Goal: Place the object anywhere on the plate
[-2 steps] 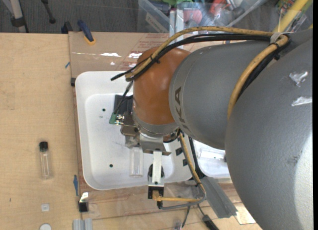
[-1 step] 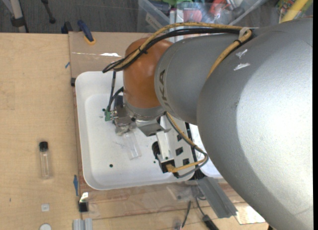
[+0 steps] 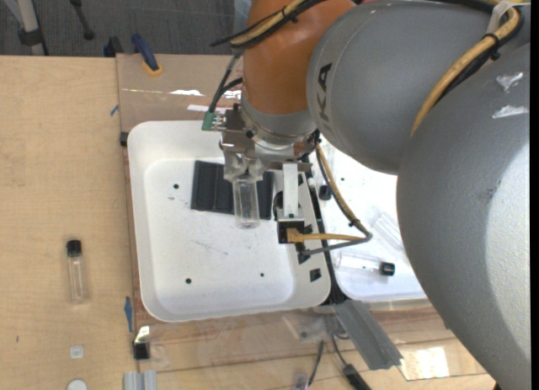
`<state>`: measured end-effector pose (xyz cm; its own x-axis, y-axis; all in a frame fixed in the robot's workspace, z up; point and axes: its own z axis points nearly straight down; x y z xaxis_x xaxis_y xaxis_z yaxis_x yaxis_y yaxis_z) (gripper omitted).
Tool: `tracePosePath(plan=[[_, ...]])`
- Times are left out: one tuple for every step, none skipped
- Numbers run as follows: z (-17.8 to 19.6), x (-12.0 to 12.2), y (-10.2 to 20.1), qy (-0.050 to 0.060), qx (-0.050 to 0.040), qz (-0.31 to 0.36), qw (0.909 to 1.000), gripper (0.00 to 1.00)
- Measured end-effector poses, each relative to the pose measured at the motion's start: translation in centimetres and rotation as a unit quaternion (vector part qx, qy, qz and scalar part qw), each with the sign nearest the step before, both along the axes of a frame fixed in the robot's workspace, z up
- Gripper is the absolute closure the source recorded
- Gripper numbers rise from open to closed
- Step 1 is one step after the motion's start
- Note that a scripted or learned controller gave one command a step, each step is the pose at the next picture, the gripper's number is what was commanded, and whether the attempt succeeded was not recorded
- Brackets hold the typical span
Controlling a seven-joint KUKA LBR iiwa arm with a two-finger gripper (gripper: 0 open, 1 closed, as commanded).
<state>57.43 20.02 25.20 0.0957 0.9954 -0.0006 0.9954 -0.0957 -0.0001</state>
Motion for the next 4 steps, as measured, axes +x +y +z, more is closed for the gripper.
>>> tracePosePath(plan=[[0.0,0.0,0.0,0.0,0.0,0.0,1.0,0.0],[-8.5,-5.5,0.2,0.003,-0.0005,-0.136,0.9906,0.0],[-16.2,-8.0,1.9,-0.003,0.0029,-0.269,0.963,0.0],[-15.2,-7.9,1.8,-0.004,0.0029,-0.272,0.9624,1.0]])
